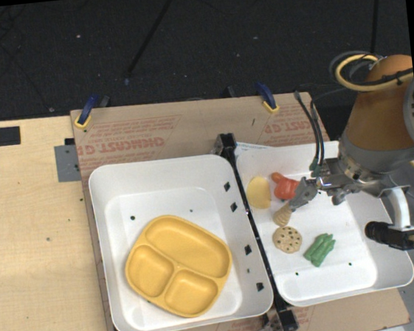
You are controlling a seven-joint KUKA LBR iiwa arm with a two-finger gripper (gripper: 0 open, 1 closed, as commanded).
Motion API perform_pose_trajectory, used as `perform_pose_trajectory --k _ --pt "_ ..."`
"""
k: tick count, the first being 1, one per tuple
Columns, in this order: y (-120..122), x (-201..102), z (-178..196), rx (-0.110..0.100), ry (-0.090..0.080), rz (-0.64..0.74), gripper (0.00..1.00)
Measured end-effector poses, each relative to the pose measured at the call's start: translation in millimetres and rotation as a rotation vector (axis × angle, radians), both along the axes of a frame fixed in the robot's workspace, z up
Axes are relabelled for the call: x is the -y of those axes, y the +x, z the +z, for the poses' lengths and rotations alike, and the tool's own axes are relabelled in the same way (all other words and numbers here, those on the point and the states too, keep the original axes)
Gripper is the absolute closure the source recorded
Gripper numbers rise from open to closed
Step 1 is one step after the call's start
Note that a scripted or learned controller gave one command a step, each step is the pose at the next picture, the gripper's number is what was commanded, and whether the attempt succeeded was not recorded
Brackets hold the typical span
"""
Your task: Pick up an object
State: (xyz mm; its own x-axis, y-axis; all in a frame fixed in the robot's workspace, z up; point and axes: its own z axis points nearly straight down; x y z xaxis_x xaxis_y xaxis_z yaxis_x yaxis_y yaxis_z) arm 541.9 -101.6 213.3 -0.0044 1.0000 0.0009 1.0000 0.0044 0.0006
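We see the gripper [299,193] low over the right bin [368,272], near its far left corner, reaching in from the right edge. We cannot tell how it is set, since the tip is small and dark against the toys. Just beside it lie a red piece [283,186] and a pale yellow piece [258,191]; a small tan piece [282,215] sits just below the tip, then a round cookie [287,240] and a green toy vegetable [320,249] toward the near edge. The left bin [108,209] carries a yellow divided plate [178,264].

We judge this the approach step, with nothing visibly gripped. The next move calls for settling on one piece, likely the red or tan one, and closing squarely without nudging neighbours.
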Motion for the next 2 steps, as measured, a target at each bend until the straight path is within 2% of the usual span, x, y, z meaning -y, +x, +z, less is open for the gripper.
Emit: perform_pose_trajectory --k 1,2 --pt "-40.8 -40.1 65.3 0.005 0.000 -0.002 0.00" --pt "-64.2 -43.7 62.2 -0.001 -0.001 -0.006 0.00"
